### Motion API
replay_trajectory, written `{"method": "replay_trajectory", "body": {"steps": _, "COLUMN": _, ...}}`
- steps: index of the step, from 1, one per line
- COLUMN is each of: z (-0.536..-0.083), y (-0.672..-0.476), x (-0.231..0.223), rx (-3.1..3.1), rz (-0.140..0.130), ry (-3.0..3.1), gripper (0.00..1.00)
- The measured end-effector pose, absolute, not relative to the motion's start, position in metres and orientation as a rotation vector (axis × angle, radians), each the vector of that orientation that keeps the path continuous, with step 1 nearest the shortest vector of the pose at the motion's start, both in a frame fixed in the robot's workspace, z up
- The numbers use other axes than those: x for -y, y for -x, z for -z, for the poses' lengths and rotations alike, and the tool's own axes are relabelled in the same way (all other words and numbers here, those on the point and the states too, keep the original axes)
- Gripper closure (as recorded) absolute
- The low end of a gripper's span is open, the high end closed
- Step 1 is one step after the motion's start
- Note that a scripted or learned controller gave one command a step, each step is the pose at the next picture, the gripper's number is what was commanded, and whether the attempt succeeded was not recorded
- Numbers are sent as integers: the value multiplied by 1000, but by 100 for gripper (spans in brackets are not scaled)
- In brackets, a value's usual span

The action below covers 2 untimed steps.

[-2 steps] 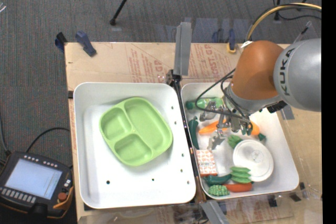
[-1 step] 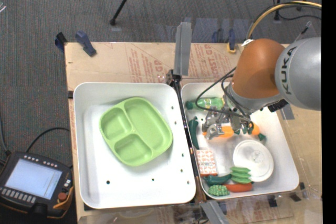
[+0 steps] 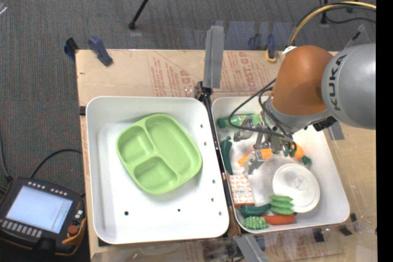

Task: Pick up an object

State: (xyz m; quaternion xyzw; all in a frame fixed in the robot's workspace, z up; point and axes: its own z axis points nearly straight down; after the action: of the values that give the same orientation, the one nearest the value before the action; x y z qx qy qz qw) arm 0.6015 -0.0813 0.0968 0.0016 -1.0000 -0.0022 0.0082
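Single fixed camera above the bench, looking down at a slant so that both white bins, left bin and right bin, lie in frame at moderate range. Floor fills the upper field; the arm enters from the right, apparently nearer the lens.

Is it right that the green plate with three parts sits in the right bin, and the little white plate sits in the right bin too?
Not quite. In the camera view the green plate lies in the left bin. The little white plate is in the right bin, as you said.
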Motion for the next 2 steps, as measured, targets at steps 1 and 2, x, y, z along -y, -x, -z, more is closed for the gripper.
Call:
{"method": "replay_trajectory", "body": {"steps": 1, "z": -103, "y": -601, "x": 80, "rx": 3122, "rz": 8, "ry": -10, "gripper": 100}}
{"method": "replay_trajectory", "body": {"steps": 2, "z": -103, "y": -601, "x": 80, "rx": 3122, "rz": 9, "ry": -12, "gripper": 0}}
